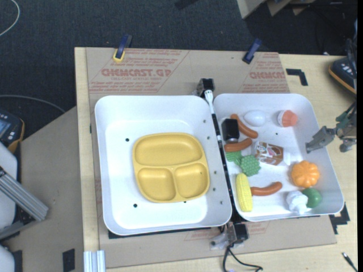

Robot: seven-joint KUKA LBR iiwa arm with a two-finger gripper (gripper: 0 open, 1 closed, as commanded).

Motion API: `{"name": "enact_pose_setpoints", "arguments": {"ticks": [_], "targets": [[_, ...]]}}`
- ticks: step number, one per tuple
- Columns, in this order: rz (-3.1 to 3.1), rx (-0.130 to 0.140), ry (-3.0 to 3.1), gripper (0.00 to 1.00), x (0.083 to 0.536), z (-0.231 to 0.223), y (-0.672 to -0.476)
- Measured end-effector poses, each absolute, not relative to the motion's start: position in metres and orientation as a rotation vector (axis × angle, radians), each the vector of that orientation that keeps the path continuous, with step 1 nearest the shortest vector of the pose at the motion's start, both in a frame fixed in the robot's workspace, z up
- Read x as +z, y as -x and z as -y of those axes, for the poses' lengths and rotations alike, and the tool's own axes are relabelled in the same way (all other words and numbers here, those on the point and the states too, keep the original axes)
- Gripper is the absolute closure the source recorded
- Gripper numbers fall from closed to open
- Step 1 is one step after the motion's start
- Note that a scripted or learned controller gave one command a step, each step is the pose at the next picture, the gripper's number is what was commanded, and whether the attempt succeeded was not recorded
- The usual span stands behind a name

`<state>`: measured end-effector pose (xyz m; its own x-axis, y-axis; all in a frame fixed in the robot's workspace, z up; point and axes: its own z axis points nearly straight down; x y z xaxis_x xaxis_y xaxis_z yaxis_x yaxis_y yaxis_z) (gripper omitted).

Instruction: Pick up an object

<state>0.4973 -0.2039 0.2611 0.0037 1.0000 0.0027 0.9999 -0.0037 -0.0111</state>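
The gripper hangs at the right wall of the right bin, grey and partly cut off by the frame edge; one finger points left and down over the rim, a second tip lies further right, and nothing sits between them, so it grasps nothing, though whether the fingers are spread or closed I cannot tell from this angle. Taking the right bin as the landmark: just inside its right wall, below the gripper, sits an orange pumpkin, the nearest piece to the finger but apart from it. In the bin's lower right corner a white piece touches a green piece. Along the bin's lower part lies a sausage, with a yellow corn cob near the left wall. In the bin's middle rest a brown and white packet and a green leafy piece. Toward the upper left sit two more sausages, a black block against the left wall, and a white egg. A small orange and white piece lies near the upper right corner. The barest floor in this bin is the strip along the right wall, between the orange and white piece and the pumpkin. Left of this bin, touching it side to side, the left bin holds a yellow divided plate in its centre, with bare white floor all round the plate.
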Motion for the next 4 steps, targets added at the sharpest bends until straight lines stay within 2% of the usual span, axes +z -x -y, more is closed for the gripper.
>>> {"name": "enact_pose_setpoints", "arguments": {"ticks": [1,3,4], "targets": [[2.222,0.000,2.222,0.00,0.267,0.203,-0.500],[2.217,0.003,2.218,0.00,0.179,0.199,-0.504],[2.220,0.001,2.219,0.00,0.116,0.200,-0.504]]}}
